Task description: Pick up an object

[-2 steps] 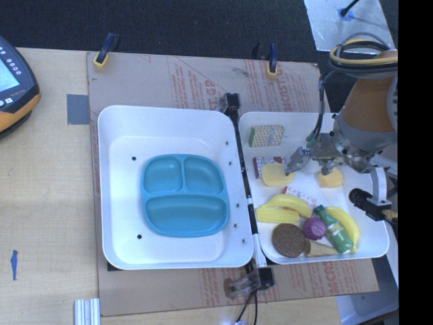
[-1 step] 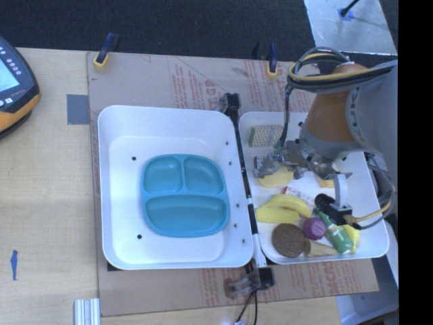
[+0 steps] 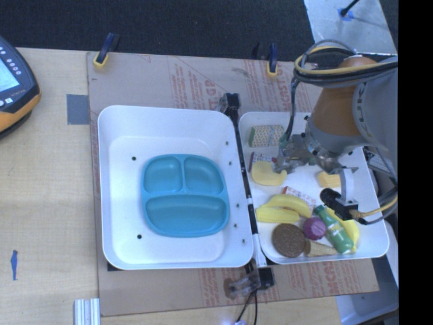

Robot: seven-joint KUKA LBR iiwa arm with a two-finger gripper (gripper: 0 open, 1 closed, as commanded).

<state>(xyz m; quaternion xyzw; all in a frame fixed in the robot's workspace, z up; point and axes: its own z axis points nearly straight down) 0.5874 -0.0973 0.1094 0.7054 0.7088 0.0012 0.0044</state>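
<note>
My gripper (image 3: 287,161) hangs low over the far part of the right bin (image 3: 379,246), under the grey arm with its orange band (image 3: 338,110). It is just above and to the right of a pale yellow flat piece (image 3: 267,176). A green-and-beige sponge (image 3: 265,135) lies just behind it. Nearer the front lie a yellow banana (image 3: 281,210), a brown round cookie (image 3: 290,240), a purple piece (image 3: 313,228) and a green bottle (image 3: 335,231). Another pale yellow piece (image 3: 329,179) sits partly under the wrist.
The left bin (image 3: 108,181) holds a blue divided plate (image 3: 184,195). A black cable (image 3: 348,208) trails off the wrist over the right bin. Clamps (image 3: 272,59) hold the cardboard at the back, and a yellow-and-grey device (image 3: 13,80) sits far left.
</note>
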